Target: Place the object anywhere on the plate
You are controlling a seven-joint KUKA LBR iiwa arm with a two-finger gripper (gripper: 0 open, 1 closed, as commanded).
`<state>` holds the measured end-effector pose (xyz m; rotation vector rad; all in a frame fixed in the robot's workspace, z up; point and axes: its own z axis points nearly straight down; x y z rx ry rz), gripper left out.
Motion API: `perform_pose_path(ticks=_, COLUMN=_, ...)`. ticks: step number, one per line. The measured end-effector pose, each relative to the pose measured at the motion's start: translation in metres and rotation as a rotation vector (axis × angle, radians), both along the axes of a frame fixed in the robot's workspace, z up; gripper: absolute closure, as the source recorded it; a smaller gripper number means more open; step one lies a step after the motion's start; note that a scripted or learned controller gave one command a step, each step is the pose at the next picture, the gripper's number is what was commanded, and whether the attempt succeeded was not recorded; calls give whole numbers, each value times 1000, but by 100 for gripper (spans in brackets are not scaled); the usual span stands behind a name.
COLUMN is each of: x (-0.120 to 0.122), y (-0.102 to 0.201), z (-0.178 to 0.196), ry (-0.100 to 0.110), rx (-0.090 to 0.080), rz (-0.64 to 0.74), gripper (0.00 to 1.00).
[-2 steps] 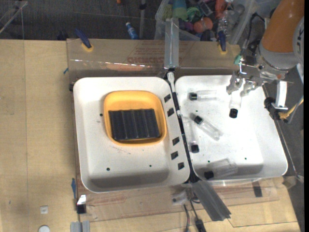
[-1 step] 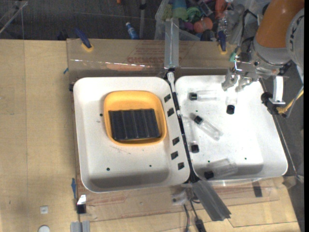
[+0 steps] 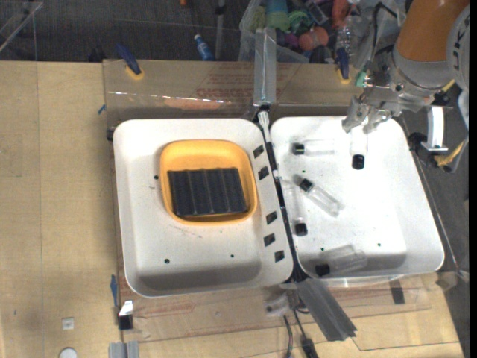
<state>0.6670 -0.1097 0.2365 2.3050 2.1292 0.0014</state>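
Camera view, looking down: clear vial (image 3: 322, 198) with a black cap lying on its side mid-floor in the right bin (image 3: 417, 222), probably light, stiff, slick and ready to roll, so best pinched across the barrel close to the cap. Hanging over that bin's far rim, gripper (image 3: 364, 122), nothing seen in it, opening impossible to judge. Near by, second vial (image 3: 314, 148) and small upright vial (image 3: 358, 159), easily knocked; raised divider (image 3: 273, 189) to be cleared, and dark ridged insert (image 3: 207, 191) covering most of the yellow plate (image 3: 168, 159).
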Motion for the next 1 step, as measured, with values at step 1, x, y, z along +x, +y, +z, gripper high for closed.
perform_pose_path(ticks=1, x=1, y=3, z=23, ry=-1, rx=0, rz=213, gripper=100)
